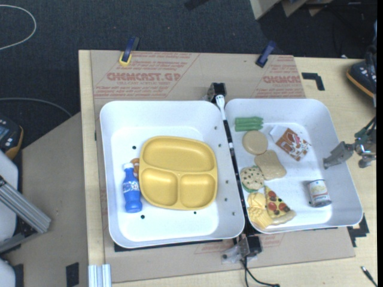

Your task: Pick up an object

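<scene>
We are counting two white bins on the table. Left bin (114,130): one yellow plate (178,172), one blue bottle (131,189). Right bin (335,136): seven small items, including one can (319,193). The pincer (344,154) is hovering at the right bin's right edge; we cannot tell its opening.

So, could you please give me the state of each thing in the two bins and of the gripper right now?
Yellow divided plate: flat in the left bin, compartments bare.
Blue bottle: lying down beside the plate's left edge.
Small can: in the right bin, tilted, apart from the food pieces.
Pizza slice: lying flat near the right bin's front.
Red packet: lying flat.
Gripper: over the right bin's right rim, holding nothing.
</scene>
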Motion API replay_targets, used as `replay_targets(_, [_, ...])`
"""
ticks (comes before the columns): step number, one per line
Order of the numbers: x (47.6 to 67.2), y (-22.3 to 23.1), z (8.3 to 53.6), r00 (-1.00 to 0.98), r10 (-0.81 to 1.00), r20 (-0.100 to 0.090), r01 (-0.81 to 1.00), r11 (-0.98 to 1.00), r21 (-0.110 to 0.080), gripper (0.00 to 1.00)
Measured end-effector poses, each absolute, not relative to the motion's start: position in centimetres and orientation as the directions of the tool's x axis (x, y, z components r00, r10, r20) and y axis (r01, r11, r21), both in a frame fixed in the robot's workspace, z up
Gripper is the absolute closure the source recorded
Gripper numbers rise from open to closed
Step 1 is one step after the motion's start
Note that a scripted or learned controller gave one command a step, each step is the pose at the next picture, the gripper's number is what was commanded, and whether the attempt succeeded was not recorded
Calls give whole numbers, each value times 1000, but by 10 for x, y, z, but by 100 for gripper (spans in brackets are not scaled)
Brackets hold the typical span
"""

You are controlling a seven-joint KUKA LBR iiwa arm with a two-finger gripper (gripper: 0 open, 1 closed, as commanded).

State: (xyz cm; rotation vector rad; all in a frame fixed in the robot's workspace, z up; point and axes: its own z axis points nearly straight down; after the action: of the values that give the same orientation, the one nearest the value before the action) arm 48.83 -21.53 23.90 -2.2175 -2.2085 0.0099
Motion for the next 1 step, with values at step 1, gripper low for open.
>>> replay_targets(1, [491,-215,245,0,1000,0,1000,0,0,0])
